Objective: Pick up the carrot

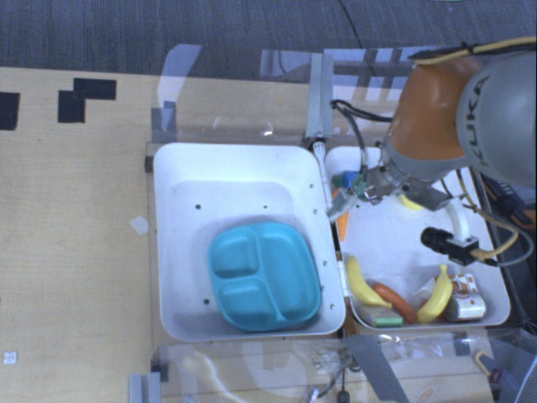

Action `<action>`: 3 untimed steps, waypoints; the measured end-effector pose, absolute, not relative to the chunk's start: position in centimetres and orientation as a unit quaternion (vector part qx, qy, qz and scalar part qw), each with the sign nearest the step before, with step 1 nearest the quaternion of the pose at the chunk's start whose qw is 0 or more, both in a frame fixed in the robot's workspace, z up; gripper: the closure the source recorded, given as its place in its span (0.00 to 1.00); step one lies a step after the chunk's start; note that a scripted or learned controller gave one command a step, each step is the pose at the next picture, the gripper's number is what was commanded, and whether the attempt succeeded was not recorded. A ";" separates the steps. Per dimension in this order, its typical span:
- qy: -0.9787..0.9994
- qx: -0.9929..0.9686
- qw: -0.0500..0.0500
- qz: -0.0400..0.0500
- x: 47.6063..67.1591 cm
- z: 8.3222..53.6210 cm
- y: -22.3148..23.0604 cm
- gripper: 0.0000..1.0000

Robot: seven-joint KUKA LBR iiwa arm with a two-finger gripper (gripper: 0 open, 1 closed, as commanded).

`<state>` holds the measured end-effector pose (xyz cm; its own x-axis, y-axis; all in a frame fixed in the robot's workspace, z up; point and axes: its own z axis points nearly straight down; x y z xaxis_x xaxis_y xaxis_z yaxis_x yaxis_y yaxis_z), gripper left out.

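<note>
Down at the near edge of the right bin [495,309], the carrot [394,299] lies between two bananas, well apart from the pincer [346,198], which hovers by the bin's far-left wall, its opening impossible to tell.

Grey arm [503,107], orange band, black cables

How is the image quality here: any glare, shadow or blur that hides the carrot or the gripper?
Camera view: even light; pale glare streaks on the clear panels around the bins, soft shadow inside the left bin. The carrot is sharp, lying between two bananas in the right bin. The gripper is small and slightly blurred.
</note>
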<state>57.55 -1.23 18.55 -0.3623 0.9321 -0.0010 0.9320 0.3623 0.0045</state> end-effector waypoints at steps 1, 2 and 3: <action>0.780 0.625 0.001 0.002 50.5 18.5 -0.8 0.00; 0.881 0.474 0.003 0.002 61.5 18.6 -4.2 0.00; 0.919 0.395 0.003 0.002 58.3 18.6 -1.9 0.00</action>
